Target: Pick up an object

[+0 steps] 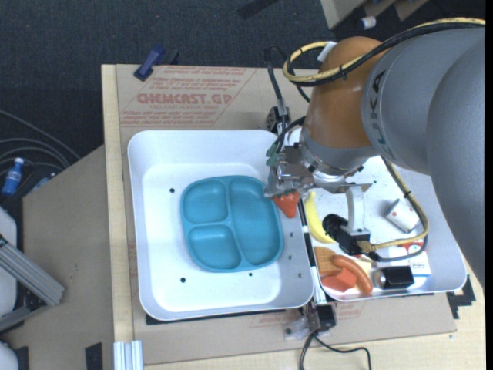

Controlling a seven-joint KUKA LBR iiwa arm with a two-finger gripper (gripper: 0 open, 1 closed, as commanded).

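My gripper (282, 193) hangs over the rim between the two bins, at the right edge of the left bin (154, 168). A small red object (288, 204) sits right at the fingertips, above the rim, and the fingers look shut on it. A blue divided plate (229, 222) lies in the left bin, just left of the gripper. A yellow banana-shaped object (312, 214) lies in the right bin (447, 264), close to the right of the red object.
In the right bin lie an orange and red object (347, 274) at the front, a small black block (397, 277) beside it and a white object (401, 216) further right. The arm covers the back of the right bin.
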